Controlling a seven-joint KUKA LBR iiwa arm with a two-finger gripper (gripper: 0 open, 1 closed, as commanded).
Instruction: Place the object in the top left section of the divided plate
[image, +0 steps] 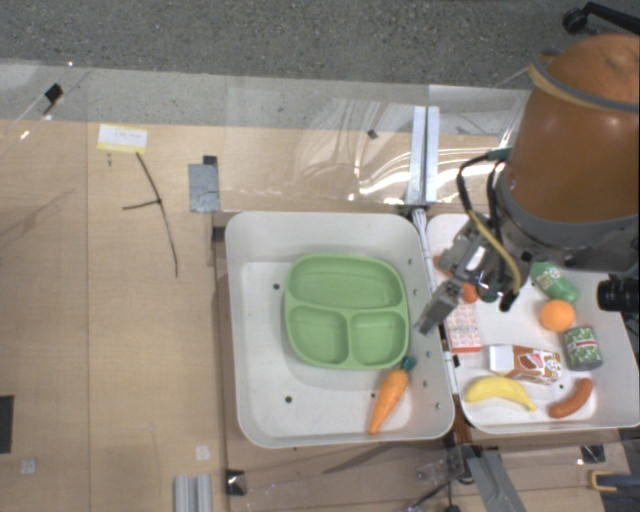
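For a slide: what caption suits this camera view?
Arm's claw between bins; green plate and carrot in left bin.

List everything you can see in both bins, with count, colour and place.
Divided plate: one, green, middle of the left bin.
Carrot: one, orange, left bin, by the plate's lower right corner.
Banana: one, yellow, right bin, near edge.
Sausage: one, reddish brown, right of the banana.
Orange: one, orange, right bin, middle.
Can: one, green, below the orange.
Carton: one, white and brown, above the banana.
Bins: two, white, side by side.
Gripper: one, grey, over the wall between the bins.
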